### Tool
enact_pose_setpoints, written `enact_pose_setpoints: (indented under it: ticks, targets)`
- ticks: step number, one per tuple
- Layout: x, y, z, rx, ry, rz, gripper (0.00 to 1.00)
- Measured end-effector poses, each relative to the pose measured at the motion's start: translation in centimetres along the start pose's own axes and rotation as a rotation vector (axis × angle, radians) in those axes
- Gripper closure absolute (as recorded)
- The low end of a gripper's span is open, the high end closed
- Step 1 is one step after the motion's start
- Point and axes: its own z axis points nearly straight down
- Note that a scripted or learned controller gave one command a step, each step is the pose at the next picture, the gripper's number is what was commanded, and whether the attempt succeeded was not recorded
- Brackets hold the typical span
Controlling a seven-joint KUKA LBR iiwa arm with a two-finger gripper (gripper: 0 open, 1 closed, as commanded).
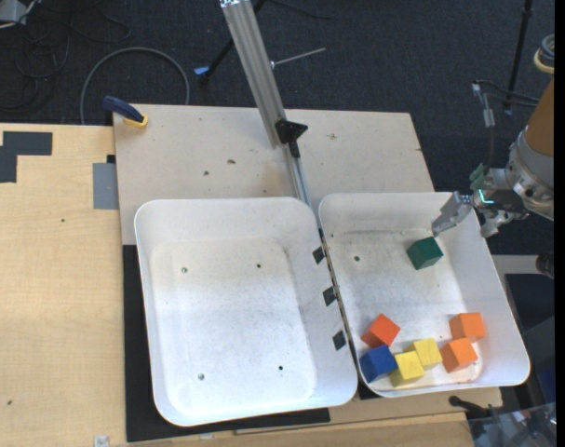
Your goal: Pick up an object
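A single fixed camera looks down at a slant from above, taking in both shallow white plastic bins [228,214] whole.

Two white bins [231,403] are seen side by side on the surface [356,152]. In the right bin, a green block [424,252] lies toward the far side, apart from a cluster at the near end: three orange blocks [383,330], two yellow blocks [427,352] and a blue block [377,361]. The hand [473,210] is seen over the far right rim, just right of the green block. A metal rail [260,68] slants across the far surface.
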Motion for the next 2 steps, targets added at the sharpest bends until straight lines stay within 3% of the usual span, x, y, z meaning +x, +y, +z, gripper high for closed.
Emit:
enact_pose_setpoints:
  ticks: [1, 2]
  targets:
    - [0.01, 0.02, -0.97, 0.000, 0.000, -0.002, 1.00]
    - [0.01, 0.01, -0.93, 0.001, 0.000, -0.002, 0.00]
